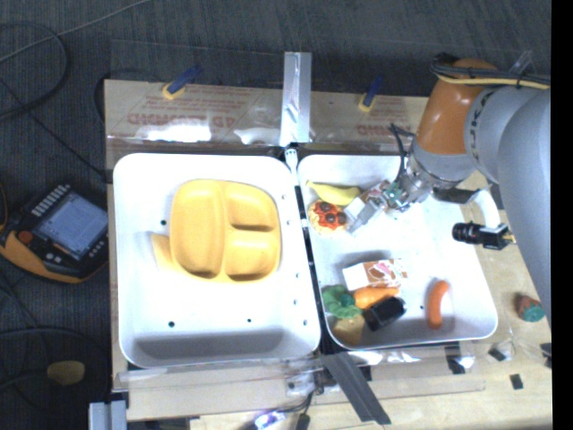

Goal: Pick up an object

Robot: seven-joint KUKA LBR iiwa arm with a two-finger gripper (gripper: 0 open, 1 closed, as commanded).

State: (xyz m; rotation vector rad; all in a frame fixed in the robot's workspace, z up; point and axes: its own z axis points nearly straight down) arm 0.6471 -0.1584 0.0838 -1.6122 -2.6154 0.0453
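My gripper hangs low in the upper left part of the right bin, reaching in from the right. Its tip is just right of a red and orange toy food piece and just below a yellow banana. Lower in the same bin lie a white box with red print, an orange carrot, a green leafy toy, a black block, a tan piece and a red sausage.
The left bin holds a yellow divided tray. A metal divider strip runs between the two bins. The right side of the right bin is bare white floor.
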